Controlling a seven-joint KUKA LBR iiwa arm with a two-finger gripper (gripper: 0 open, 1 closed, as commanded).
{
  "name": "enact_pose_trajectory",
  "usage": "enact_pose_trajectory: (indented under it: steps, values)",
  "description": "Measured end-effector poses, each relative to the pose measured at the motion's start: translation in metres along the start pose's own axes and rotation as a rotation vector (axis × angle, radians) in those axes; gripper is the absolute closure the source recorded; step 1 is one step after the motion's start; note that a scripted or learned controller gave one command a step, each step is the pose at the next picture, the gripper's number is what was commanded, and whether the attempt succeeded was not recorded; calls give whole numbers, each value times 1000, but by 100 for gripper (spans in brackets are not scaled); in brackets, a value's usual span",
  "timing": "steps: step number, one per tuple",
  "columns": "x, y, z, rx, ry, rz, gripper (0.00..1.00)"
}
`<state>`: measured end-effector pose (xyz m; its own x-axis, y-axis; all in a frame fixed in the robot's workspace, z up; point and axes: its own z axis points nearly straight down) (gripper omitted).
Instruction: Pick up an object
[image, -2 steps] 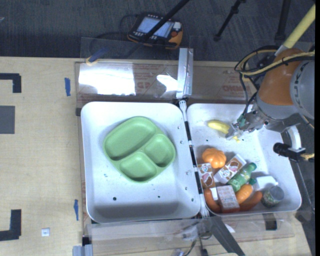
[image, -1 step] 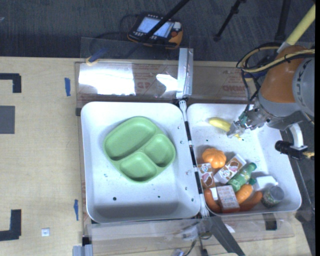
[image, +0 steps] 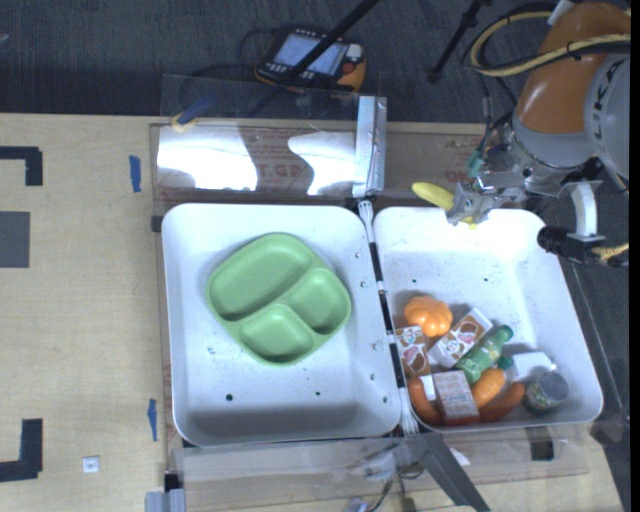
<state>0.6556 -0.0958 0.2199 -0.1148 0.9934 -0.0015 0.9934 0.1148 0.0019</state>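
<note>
My gripper (image: 468, 210) hangs over the back left corner of the right bin (image: 560, 300), raised above its rim. A small yellow banana (image: 432, 193) sticks out to the left from between the fingers, which are shut on its right end. At the front of the right bin lies a pile of toy food: an orange fruit (image: 430, 316), a green bottle (image: 487, 349), a carrot (image: 490, 383), small printed packets (image: 455, 393) and a dark round can (image: 545, 392). The left bin (image: 190, 380) holds a green divided plate (image: 279, 297).
A metal divider (image: 369, 150) stands upright behind the seam between the bins. A handheld controller (image: 305, 58) and cables lie beyond the bench's back edge. The back half of the right bin is bare white floor.
</note>
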Motion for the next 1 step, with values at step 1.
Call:
enact_pose_trajectory:
  steps: [1]
  values:
    - [-47,7,-41,-1,-1,113,100]
